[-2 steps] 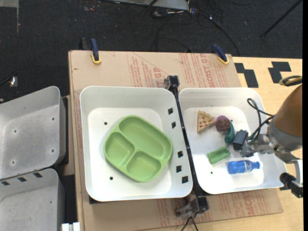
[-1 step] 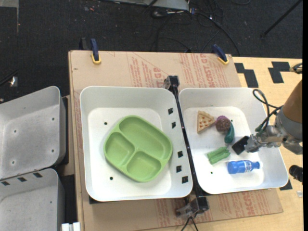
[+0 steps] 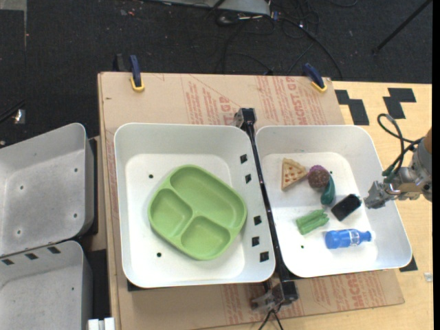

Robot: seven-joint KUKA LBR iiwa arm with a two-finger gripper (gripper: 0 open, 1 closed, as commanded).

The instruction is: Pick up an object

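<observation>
Dark speckled flooring with loose cables surrounds a cardboard-topped bench (image 3: pixel 185 95) that carries two shallow white bins side by side. Right bin (image 3: pixel 385 184): six small objects lie clustered on its floor, none of them lifted. A blue plastic bottle (image 3: pixel 347 238) lies on its side nearest the front right corner. Just behind it, toward the right wall, a small black block (image 3: pixel 346 207) rests tilted. A green cylindrical piece (image 3: pixel 312 221) lies flat near the middle of the floor, to the left of the bottle. A dark teal piece (image 3: pixel 328 191) stands between the black block and a purple, berry-like ball (image 3: pixel 317 177), touching or nearly touching the ball. A tan, waffle-patterned wedge (image 3: pixel 293 173) lies toward the rear left of the floor, just beside the ball. Gripper (image 3: pixel 380 194): at the bin's right wall, close to the black block; whether its jaws are open or closed cannot be told, and nothing is seen between them. Left bin (image 3: pixel 130 184): a green three-compartment plate (image 3: pixel 197 212) lies flat at its centre. Two yellow-tipped clamps (image 3: pixel 137 81) pin the cardboard at its rear edge. White perforated panels (image 3: pixel 41 177) lie off the bench's left side.
</observation>
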